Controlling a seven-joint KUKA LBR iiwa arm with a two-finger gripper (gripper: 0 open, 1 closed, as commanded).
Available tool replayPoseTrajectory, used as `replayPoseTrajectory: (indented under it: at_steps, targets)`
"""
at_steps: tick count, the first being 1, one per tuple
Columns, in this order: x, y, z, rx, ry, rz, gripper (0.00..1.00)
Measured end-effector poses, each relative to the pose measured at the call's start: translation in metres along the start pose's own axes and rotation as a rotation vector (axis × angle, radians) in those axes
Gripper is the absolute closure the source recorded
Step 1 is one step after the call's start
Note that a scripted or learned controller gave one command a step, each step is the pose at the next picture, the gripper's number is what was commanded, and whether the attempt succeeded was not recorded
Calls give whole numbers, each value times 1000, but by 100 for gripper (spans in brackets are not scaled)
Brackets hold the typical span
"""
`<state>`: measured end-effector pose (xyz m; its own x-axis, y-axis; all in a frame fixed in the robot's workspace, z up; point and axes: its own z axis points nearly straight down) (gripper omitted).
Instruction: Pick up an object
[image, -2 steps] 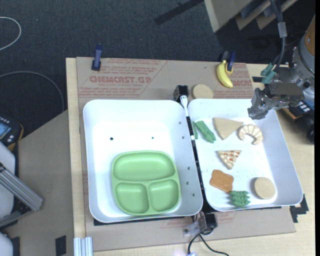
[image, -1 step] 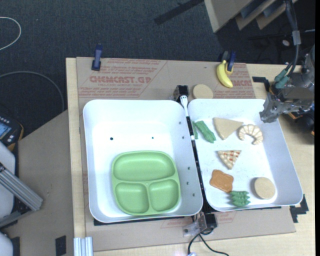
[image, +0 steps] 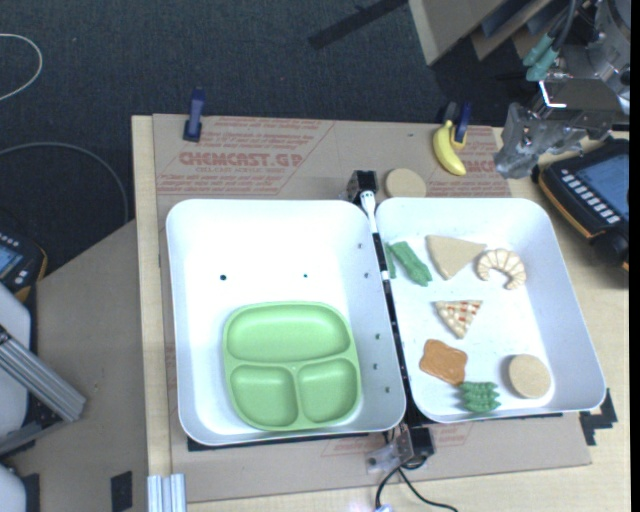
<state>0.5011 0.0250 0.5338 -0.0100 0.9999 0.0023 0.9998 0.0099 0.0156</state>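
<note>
Right bin (image: 560, 290), contents: seven small toy foods lie apart from one another on the white floor. Near the top sit a pale beige wedge (image: 452, 254) with a pointed lower tip and, just to its right, a cream croissant (image: 501, 267), ridged and curved. A dark green leafy piece (image: 408, 260) lies slantwise by the bin's left wall. At the centre is a small pizza slice (image: 459, 316), tan with a reddish check pattern. Lower down lie an orange-brown slab (image: 443, 361) with rounded corners, a bright green ridged piece (image: 480, 397) at the front wall, and a round beige disc (image: 527, 376) towards the right front corner.

Left bin (image: 190, 300): holds a light green tray (image: 290, 363) with three compartments, set towards the front.

Table (image: 150, 180): behind the bins rest a yellow banana (image: 447, 150) and a round tan disc (image: 405, 183), both outside the bins.

Tool (image: 520, 150): seen at the upper right, above the table's back edge, well apart from every item in the right bin; whether it is released or clenched cannot be told, and nothing is visible in its grasp.
</note>
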Motion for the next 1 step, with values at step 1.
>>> replayPoseTrajectory:
  at_steps: [1]
  targets:
    - [8, -3, 88, 24, -3, 10, 100]
